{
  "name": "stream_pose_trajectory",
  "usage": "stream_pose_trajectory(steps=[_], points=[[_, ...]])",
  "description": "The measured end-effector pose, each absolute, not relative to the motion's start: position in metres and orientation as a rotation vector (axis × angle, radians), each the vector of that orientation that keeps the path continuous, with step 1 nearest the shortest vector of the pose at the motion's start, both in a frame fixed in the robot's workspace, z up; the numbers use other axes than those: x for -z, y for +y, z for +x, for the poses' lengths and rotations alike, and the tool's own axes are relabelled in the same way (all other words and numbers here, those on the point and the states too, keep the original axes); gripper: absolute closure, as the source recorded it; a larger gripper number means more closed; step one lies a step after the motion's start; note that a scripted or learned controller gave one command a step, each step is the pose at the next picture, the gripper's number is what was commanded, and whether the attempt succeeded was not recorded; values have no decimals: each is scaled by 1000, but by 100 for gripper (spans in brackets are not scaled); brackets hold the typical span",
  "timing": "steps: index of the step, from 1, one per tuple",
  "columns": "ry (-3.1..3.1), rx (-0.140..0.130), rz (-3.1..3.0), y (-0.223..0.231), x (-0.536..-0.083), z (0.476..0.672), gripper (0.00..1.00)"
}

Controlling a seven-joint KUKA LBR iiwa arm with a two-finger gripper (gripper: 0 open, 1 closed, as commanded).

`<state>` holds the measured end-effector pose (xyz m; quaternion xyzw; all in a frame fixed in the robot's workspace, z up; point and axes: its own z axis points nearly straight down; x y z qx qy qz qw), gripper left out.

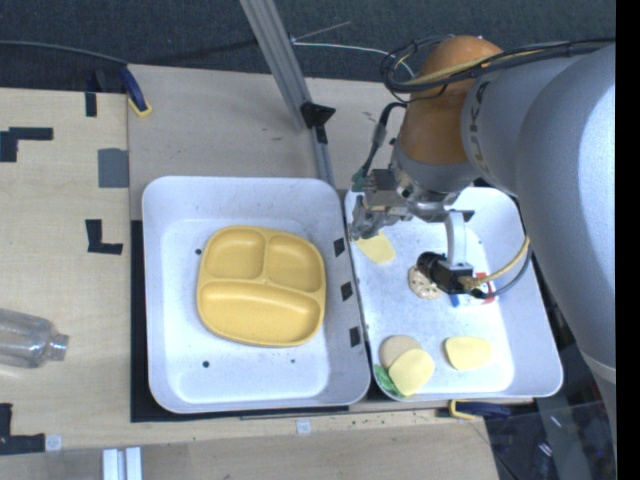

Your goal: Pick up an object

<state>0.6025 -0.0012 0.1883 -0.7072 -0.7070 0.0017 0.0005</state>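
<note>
Gripper [375, 218] poised over right bin [530, 358], jaw state indiscernible. Target: pale yellow wedge [378, 249] just beneath it, probably light, rigid plastic; best pinched across its flat sides.

Robotics lab: taped wooden bench [60, 268], twin white bins [160, 268], aluminium camera post [275, 43].

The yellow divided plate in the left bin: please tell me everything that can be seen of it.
The yellow divided plate looks like matte plastic, a rounded rectangle with three compartments: two smaller ones at the far side and one long one at the near side. It lies flat and upright, slightly turned, on the floor of the left white bin. Nothing lies in it, and nothing else touches it.
</note>
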Motion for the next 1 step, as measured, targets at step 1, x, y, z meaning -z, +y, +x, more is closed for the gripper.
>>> stream_pose_trajectory(steps=[1], points=[[-2222, -2, -2223, -35, -188, 633, 100]])
